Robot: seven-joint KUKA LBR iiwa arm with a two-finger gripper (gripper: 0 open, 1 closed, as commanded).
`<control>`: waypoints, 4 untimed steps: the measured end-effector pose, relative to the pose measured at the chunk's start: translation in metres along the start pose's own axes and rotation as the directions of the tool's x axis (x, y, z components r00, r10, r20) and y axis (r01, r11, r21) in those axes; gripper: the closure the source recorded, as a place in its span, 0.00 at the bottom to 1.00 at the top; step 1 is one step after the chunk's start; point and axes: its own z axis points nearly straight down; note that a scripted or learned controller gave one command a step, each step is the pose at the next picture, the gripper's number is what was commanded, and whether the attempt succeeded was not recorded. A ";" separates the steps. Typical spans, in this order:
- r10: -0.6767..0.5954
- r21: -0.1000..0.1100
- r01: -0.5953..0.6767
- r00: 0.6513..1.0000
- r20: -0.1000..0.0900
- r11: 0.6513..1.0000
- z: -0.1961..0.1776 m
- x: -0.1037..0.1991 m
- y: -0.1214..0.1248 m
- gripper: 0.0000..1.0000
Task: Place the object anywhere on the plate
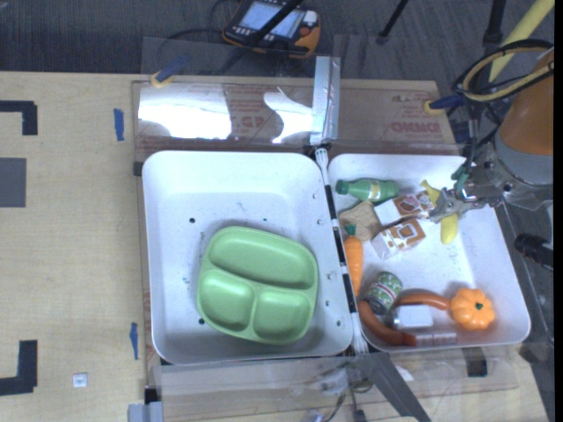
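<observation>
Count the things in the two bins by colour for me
Green: 3, the plate, bottle and can
Orange: 2, the carrot and pumpkin
Yellow: 1, the banana
Red: 1, the sausage
Cartons, mixed colours: 2, and
Total: 9

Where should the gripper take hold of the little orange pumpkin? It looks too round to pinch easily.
Judging from above, come straight down on the pumpkin and close across its round body, fingers toward the bin's far and near ends; a curved red piece abuts its left side.

Green three-compartment plate, flat in left bin, nothing on it, lying slightly askew
</observation>
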 end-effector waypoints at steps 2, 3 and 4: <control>-0.154 0.002 0.154 0.988 -0.003 0.988 0.009 0.154 -0.035 1.00; -0.156 0.004 0.156 0.988 -0.003 0.988 0.011 0.225 -0.037 1.00; -0.350 -0.003 0.350 0.937 0.000 0.937 -0.017 0.259 -0.009 1.00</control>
